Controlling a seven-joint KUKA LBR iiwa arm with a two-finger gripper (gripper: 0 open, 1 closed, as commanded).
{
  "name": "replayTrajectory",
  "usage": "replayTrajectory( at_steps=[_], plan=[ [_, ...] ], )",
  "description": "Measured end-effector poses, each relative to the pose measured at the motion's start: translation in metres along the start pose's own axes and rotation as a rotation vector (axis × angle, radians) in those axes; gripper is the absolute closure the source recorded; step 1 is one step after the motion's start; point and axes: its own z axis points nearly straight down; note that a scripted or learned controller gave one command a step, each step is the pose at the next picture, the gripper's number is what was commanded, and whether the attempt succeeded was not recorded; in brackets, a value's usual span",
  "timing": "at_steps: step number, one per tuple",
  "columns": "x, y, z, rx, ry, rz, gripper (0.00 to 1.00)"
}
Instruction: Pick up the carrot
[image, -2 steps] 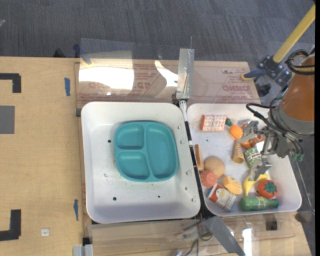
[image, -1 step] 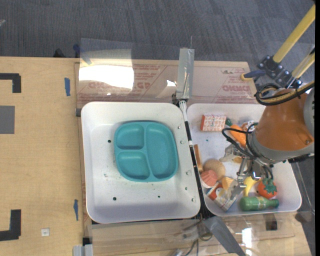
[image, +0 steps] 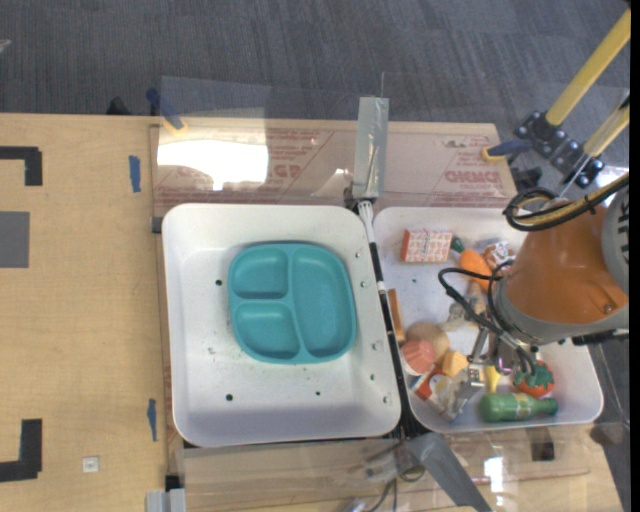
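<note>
The gripper (image: 487, 362) hangs among toy food in the right bin (image: 585, 400), its state impossible to tell. No writing is legible on the red-patterned box (image: 428, 245) near the carrot (image: 474, 266).

Toys crowd the right bin (image: 585, 400); a teal plate (image: 293, 301) occupies the left bin (image: 190, 320).

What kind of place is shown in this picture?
Most likely a robotics lab bench set up for pick-and-place trials. Two white bins sit side by side: the left bin holds a teal divided plate, the right bin holds small toy foods, and a grey and orange arm reaches in.
</note>
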Motion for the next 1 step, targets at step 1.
replayTrajectory(
  at_steps=[1],
  plan=[
    [-0.0006,0.0012,0.0002,-0.001,-0.002,-0.038,0.0]
  ],
)
